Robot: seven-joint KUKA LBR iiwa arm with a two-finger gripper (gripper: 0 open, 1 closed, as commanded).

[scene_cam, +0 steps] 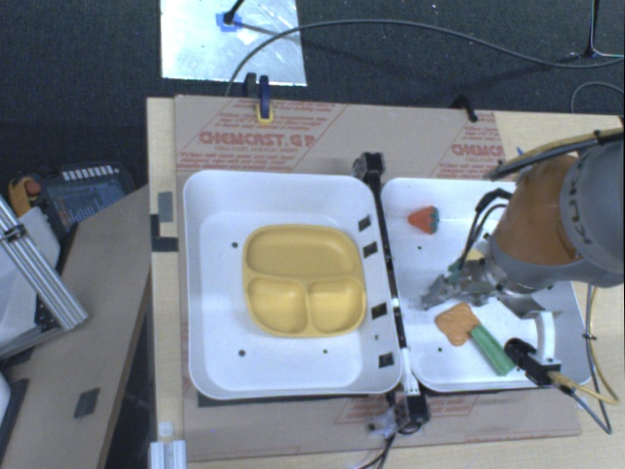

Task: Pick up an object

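Observation:
My gripper (437, 293) reaches in from the right and hangs low over the right bin (415, 252), its grey fingers pointing left. Just below and right of the fingertips lies a flat orange-brown piece (456, 321) with a green handle (490, 350) beside it. A small red and green strawberry-like toy (423, 219) rests near the bin's far side. Nothing shows between the fingers.
The left bin (210, 262) holds a yellow divided plate (301, 278). A black divider with clips (383, 262) runs between the bins. The arm's orange band and grey body (557, 223) cover the right bin's right side. Cables trail at the front right.

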